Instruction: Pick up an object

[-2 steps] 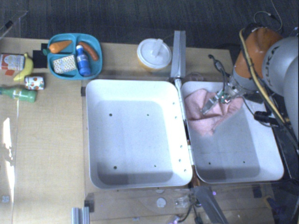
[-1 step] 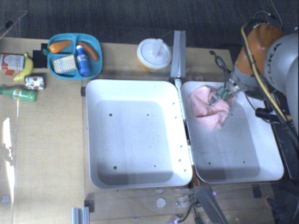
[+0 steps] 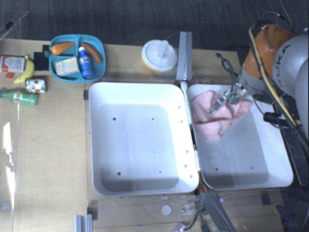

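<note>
A crumpled pink cloth [image 3: 212, 115] lies in the upper left part of the right bin [image 3: 251, 168]. My gripper [image 3: 223, 103] hangs low over the cloth's middle, reaching in from the upper right, with its tips right at the fabric. The fingers are small and dark against the cloth, and their spread is not readable. I cannot tell whether any fabric is caught between them.
The left bin [image 3: 140, 139] sits beside the right one, with a metal divider [image 3: 184, 57] at the back between them. On the bench behind stand a yellow lidded cup [image 3: 159, 56], a blue tray [image 3: 77, 58] of toy food, and small items at far left [image 3: 21, 83].
</note>
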Robot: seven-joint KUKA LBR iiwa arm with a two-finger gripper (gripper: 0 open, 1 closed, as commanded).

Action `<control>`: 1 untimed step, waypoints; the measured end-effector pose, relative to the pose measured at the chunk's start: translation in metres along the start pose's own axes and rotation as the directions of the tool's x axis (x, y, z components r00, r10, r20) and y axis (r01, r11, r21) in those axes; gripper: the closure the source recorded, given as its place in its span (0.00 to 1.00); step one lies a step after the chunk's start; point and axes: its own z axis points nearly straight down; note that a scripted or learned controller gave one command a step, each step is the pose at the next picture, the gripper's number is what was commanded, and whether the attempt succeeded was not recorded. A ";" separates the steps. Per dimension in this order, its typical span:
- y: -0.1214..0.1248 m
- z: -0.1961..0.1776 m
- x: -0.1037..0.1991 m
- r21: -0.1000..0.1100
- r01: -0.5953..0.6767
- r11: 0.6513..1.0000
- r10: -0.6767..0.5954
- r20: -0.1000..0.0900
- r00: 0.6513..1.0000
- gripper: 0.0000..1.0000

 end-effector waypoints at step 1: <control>0.001 0.010 -0.013 0.019 -0.062 0.998 0.063 -0.027 0.998 0.00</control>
